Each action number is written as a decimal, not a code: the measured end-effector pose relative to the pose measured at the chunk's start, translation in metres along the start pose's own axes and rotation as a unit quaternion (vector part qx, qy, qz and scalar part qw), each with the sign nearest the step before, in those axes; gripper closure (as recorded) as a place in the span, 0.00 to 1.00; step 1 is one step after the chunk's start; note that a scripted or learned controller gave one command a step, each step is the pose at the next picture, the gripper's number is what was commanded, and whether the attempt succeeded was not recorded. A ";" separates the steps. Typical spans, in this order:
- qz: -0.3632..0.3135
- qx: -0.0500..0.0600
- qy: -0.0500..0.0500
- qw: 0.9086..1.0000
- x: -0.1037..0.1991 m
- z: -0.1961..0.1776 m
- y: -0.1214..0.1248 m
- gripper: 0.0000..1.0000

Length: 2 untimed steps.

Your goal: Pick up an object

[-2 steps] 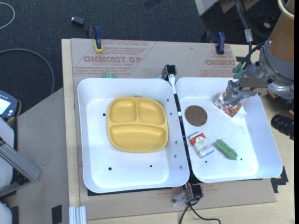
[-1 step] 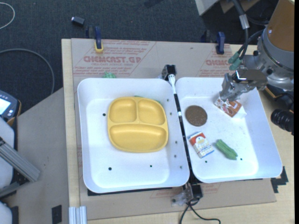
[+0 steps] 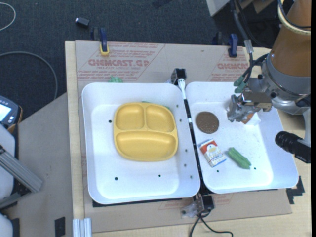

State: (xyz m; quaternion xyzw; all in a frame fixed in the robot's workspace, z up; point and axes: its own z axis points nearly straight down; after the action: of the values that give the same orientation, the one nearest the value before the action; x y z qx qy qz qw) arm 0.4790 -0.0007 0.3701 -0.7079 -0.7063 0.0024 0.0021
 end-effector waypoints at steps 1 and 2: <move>-0.003 -0.006 0.000 1.000 0.026 -0.032 0.001 1.00; -0.002 -0.006 0.001 1.000 0.045 -0.066 0.000 1.00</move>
State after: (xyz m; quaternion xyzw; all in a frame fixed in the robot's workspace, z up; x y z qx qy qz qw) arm 0.4797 0.0445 0.4363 -0.7062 -0.7080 -0.0024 -0.0019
